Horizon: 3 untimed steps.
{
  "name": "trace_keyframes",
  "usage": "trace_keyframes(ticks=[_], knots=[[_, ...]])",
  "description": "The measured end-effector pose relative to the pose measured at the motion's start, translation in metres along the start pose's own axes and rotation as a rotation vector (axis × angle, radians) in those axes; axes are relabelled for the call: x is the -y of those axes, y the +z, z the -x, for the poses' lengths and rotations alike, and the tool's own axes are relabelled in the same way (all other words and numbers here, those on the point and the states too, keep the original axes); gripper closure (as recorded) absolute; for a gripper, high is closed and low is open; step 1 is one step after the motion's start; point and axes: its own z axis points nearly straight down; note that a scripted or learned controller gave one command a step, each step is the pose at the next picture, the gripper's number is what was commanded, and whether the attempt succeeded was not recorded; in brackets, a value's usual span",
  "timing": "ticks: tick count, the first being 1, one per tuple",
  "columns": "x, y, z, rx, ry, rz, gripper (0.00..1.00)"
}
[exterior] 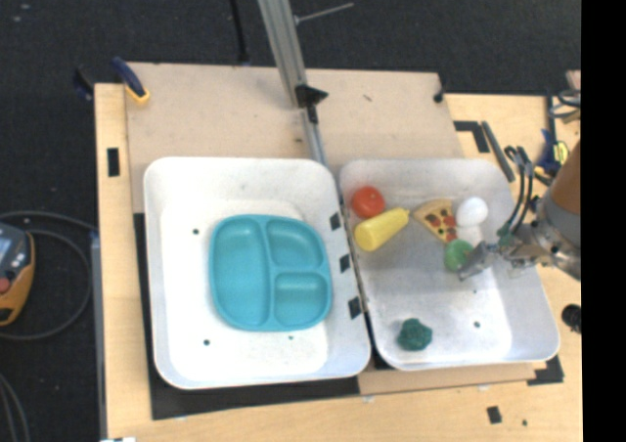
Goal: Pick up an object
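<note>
The right bin [489, 332] holds several toy foods. A red tomato [368, 201] and a yellow piece [380, 229] lie near its left wall. Toward the right of the bin are a pizza slice [437, 219] and a white ball [472, 210]. A light green piece [457, 254] lies just below them, and a dark green broccoli [414, 334] sits near the front. My gripper [478, 262] reaches in from the right, low over the bin, right beside the light green piece on its right side.
The left bin [176, 205] carries a teal divided plate [271, 271]. An aluminium post [284, 39] rises behind the bins. Cables and the arm's wrist [553, 235] crowd the right bin's right wall.
</note>
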Motion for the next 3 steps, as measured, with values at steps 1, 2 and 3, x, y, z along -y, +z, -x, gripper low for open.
trace_keyframes(ticks=[1, 2, 3], knots=[[-0.001, 0.042, -0.001, 0.001, 0.002, 0.002, 0.0], [-0.002, 0.061, 0.001, 0.002, 0.003, 0.006, 0.0], [-0.004, 0.048, 0.001, 0.001, 0.004, 0.011, 1.0]])
